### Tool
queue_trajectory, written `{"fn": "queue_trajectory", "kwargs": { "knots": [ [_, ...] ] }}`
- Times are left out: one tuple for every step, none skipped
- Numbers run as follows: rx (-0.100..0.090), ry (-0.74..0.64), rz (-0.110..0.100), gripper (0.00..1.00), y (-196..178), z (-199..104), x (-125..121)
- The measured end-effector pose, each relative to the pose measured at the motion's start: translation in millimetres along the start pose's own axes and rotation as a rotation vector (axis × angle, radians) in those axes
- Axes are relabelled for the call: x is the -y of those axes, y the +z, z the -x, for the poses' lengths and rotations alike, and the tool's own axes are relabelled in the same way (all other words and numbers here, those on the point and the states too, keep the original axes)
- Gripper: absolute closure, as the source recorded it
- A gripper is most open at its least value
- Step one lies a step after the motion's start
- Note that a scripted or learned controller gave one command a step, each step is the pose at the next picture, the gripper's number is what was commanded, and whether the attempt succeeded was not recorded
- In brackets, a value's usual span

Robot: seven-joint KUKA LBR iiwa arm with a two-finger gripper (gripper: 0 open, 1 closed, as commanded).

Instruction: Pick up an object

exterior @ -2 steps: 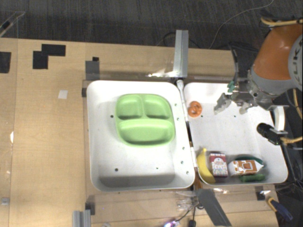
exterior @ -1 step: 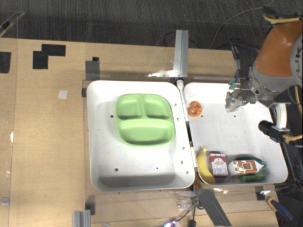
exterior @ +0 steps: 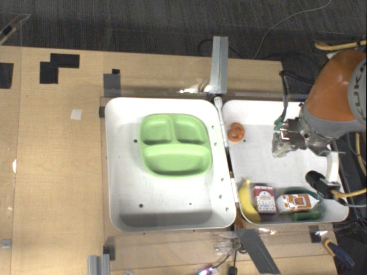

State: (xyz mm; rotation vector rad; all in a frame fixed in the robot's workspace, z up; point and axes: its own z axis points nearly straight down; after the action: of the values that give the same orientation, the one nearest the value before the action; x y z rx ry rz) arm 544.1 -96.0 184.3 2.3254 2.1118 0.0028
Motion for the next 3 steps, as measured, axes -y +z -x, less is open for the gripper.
{"fn": "queue_trajectory", "kwargs": {
  "knots": [
    [0.000, 0.036, 0.002, 1.00, -2.4, -3.9, -7.2],
    [0.000, -0.085, 0.000, 1.00, 0.3, -40.2, -2.3],
    [0.000, 0.052, 0.000, 1.00, -0.8, 4.8, 56.3]
  ]
}}
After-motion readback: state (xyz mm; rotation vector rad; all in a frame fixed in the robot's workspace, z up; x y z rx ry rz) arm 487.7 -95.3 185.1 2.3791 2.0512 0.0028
